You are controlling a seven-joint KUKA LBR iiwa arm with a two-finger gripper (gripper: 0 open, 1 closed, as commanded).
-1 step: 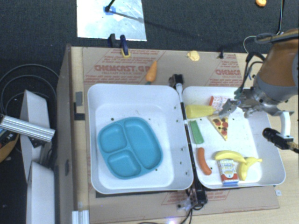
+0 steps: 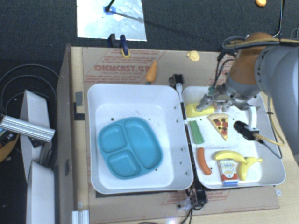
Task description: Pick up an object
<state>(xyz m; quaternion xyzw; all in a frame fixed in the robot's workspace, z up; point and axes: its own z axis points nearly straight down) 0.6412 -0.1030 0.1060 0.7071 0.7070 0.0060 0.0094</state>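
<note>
bins (image 2: 140,94): smooth white plastic | tray (image 2: 129,146): matt blue plastic | bench (image 2: 117,62): cardboard

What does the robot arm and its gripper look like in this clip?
The arm is a thick, rounded grey metal body with an orange band above the wrist. Thin dark cables loop beside the band. The gripper is a small, light grey metallic unit, blurred in this view.

Bright, even overhead light; soft, faint shadows inside the bins (image 2: 140,93). Strong glare on the foil sheet (image 2: 111,13) at top. Slightly soft focus overall, grainy on the dark floor (image 2: 32,27). Arm (image 2: 275,69) blurred.
</note>
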